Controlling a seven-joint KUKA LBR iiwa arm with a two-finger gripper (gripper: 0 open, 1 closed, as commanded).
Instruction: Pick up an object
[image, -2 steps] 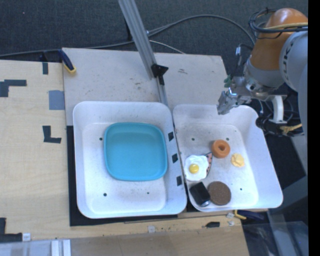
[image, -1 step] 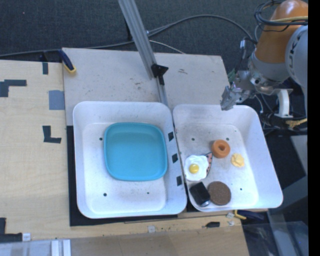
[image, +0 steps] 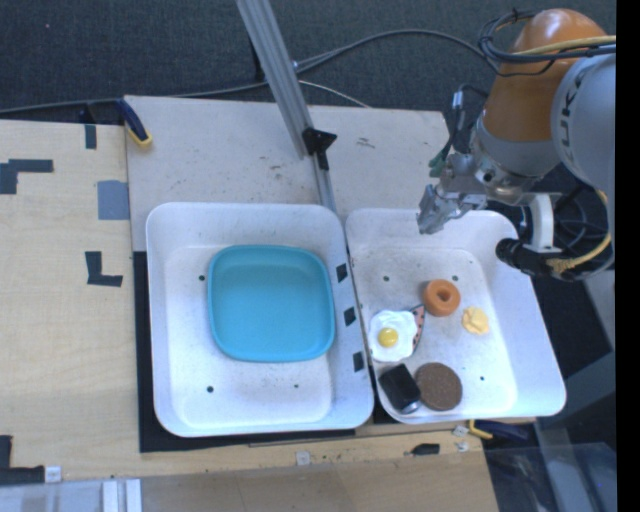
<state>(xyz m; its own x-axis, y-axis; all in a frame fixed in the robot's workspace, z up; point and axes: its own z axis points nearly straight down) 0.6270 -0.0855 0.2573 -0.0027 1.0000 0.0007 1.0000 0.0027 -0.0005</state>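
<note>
Objects for picking, as we list them left to right. Left white bin (image: 180, 400): one light blue square plastic plate (image: 270, 302), lying flat near its middle. Right white bin (image: 530, 370): one fried-egg toy, white with a yellow yolk (image: 392, 334); one small black block (image: 400, 386) just below it; one round brown cookie-like disc (image: 438, 386) touching or just beside the block; one orange ring-shaped doughnut toy (image: 441, 297); one small yellow lump (image: 475, 321) just right of the doughnut.

Two-finger gripper (image: 437, 213): hovers over the far edge of the right bin, well apart from every item. We cannot tell how it is set.

Handling note: we judge the doughnut the best target, standing clear of its neighbours. We would bring the tool directly above it, descend straight, and close across the ring. We would avoid the egg, block and disc, which crowd together.
</note>
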